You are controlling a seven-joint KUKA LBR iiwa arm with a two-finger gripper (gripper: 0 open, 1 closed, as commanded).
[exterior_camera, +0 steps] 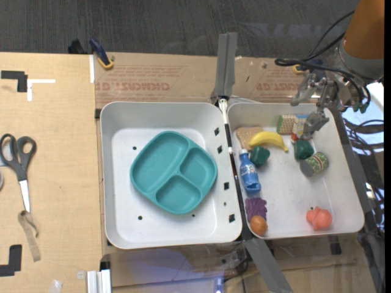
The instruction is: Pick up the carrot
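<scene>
Carrot [258,225], a small smooth orange lump, lies at the right bin's [342,163] near-left corner, touching a purple piece [255,207]. The end effector [311,127] hovers well apart, over the far side near the banana [269,140]; whether it is spread or pressed together cannot be told. A teal plastic tray [174,172] sits beside.

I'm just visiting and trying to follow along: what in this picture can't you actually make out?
- Carrot: none clearly identifiable in the camera view; the orange piece at the right bin's front edge is too small to name.
- End effector: dark and blurred over the right bin, so its grip is unreadable.
- Arm: cut off by the top right corner.
- Packet: partly hidden behind the end effector, label too small to read.
</scene>
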